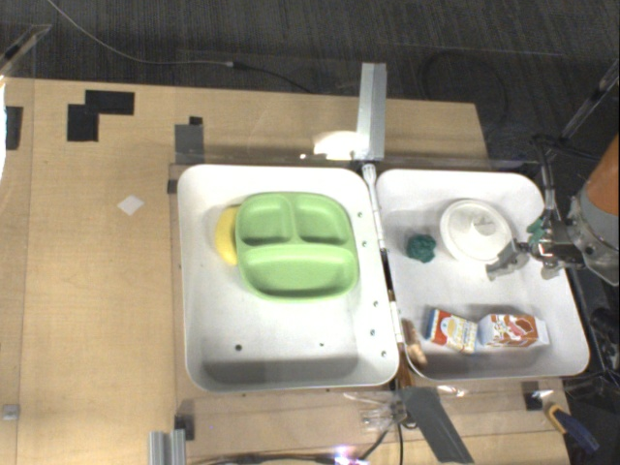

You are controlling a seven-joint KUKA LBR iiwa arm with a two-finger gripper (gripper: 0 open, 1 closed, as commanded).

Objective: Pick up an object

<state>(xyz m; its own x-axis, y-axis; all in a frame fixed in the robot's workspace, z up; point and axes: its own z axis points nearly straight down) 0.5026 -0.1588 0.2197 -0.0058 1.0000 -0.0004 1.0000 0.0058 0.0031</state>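
Bench (97,289): flat pale wood surface, black square markings near its far left corner.
Left bin (281,356): shallow white tray, rounded corners, smooth matte plastic look.
Green plate (294,243): light green divided plate, three compartments, rounded-rectangle outline, glossy; sits in the far half of the left bin.
Yellow object (225,235): curved yellow piece showing from under the plate's left edge; kind cannot be told.
Right bin (562,352): same shallow white tray, touching the left bin along a metal divider.
White bowl (475,229): round, smooth, white; near the right bin's far edge.
Teal object (420,248): small, lumpy, dark green-blue; just left of the bowl, apart from it.
Carton (481,330): small printed box lying flat along the right bin's near edge, red, white and blue print.
Gripper (523,256): metallic, at the right bin's right side, just beside the bowl's near right rim; nothing seen between its fingers, how far apart they are cannot be told.
Arm (601,201): grey with orange band, over the right edge.
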